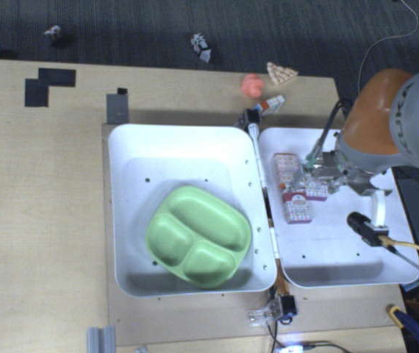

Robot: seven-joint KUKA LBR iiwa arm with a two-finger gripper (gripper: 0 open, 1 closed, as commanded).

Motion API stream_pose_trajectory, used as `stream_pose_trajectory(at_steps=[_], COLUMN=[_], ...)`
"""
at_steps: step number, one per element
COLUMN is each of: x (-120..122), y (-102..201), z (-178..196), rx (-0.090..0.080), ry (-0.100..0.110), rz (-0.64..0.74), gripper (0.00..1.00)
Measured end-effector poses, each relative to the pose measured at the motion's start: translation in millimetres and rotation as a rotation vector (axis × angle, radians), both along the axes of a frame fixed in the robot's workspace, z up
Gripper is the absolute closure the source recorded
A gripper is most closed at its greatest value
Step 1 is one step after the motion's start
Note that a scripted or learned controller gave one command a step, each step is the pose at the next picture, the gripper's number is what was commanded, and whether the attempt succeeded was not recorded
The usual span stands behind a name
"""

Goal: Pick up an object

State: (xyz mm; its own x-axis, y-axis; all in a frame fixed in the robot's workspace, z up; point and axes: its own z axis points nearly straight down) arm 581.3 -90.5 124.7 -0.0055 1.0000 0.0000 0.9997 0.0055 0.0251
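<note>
A green divided plate [198, 234] lay tilted in the left bin [132, 149], toward its near side, its compartments facing up. Between the two bins ran a thin dark strip along the shared rims. On the bench beyond the bins, a pink ball [252, 85] sat beside a small tube-like item [271, 105], with a wedge-shaped tan piece [281, 73] just farther off.

In the right bin [342, 267], a pale printed packet [286, 169] rested near the far left part of the floor, and a second small packet [298, 208] with red and white markings lay just nearer, the two almost touching. The gripper [320, 173] hung low over the bin just right of these packets, close to the nearer one. Whether it was clenched or released could not be told. The grey arm with its orange band [375, 120] reached in from the right.
</note>
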Motion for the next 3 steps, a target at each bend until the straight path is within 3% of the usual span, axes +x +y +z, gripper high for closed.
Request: stream_pose_trajectory(at_steps=[1, 2, 3], x=[-73, -71, 17], y=[5, 6, -17], z=[-38, -26, -37], rx=[-0.001, -0.001, -0.002], ry=[0.017, 0.010, 0.015], rz=[-0.004, -0.003, -0.001], gripper=[0.00, 1.00, 1.00])
